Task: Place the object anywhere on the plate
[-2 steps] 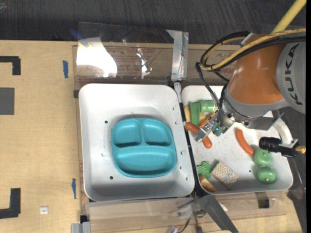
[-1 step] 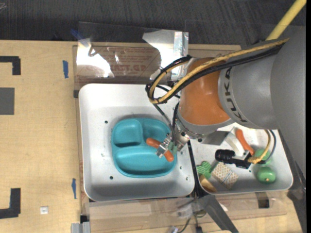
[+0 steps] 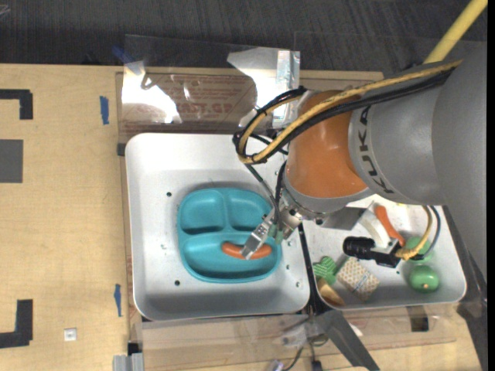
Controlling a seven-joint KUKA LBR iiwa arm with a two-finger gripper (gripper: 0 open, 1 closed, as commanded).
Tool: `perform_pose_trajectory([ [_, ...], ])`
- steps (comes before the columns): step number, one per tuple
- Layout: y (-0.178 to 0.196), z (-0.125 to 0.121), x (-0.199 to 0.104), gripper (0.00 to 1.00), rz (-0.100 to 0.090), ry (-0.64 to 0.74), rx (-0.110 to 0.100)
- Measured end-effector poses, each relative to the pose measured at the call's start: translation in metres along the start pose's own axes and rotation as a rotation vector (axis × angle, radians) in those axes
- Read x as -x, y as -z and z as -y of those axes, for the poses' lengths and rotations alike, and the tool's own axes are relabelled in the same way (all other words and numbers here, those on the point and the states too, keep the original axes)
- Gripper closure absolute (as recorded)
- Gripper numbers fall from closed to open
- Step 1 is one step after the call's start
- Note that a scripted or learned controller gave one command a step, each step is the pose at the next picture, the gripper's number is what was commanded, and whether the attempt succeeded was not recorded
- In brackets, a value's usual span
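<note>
Arm (image 3: 363,145) slants down-left, gripper (image 3: 258,243) clasping an orange carrot (image 3: 236,248) inside the teal plate (image 3: 209,215).

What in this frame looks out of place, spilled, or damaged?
Nothing stands out. The teal divided plate sits flat in the left bin, an orange carrot-like piece lies in its lower compartment under the gripper, and the remaining toys are within the right bin.

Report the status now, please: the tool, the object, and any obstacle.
Tool low over teal plate, at orange object. Object lies in plate's near compartment. No obstacle on plate.
</note>
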State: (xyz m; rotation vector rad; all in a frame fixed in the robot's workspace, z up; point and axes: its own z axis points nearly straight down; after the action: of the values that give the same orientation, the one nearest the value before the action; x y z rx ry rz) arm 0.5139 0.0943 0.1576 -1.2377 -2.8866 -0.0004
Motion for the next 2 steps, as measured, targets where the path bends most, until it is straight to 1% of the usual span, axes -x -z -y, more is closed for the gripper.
perform_pose_trajectory([
  [1, 0.0103, -0.0015, -0.0001, 1.0, 0.002, 0.002, 0.003],
  [2, 0.0098, -0.0012, -0.0002, 0.0, 0.001, 0.002, 0.003],
])
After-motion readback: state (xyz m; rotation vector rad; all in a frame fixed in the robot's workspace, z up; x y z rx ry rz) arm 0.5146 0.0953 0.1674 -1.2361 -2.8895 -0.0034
